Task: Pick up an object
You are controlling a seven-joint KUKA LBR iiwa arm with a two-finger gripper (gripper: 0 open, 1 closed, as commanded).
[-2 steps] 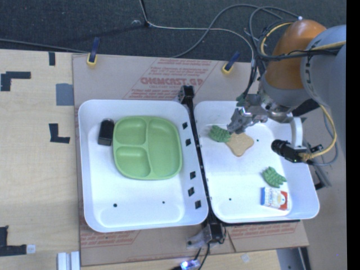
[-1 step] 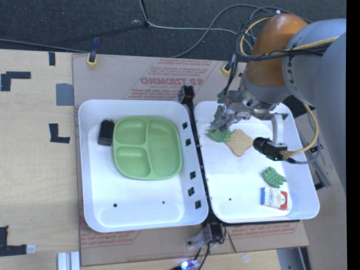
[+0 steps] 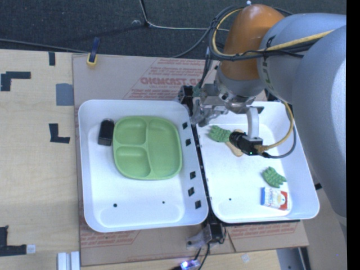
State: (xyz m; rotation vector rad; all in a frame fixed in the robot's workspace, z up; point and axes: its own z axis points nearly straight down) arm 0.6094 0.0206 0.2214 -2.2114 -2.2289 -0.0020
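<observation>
The left bin (image 3: 90, 207) has open floor along its front and far-left side; the green divided plate (image 3: 147, 148) fills its middle, with a small black block (image 3: 106, 132) touching the plate's left edge. In the right bin (image 3: 306, 210), the arm (image 3: 264, 44) hangs over the back, crowding the green toy (image 3: 219, 133) there. The middle floor is bare; a green leaf piece (image 3: 273, 176) and a small card (image 3: 275, 198) sit near the front right corner.

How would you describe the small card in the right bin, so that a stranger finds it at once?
Look at the right bin, at its near right corner. There lies a small flat card, white with red and blue print. The green leafy piece just above it is plain green and lumpy.
</observation>
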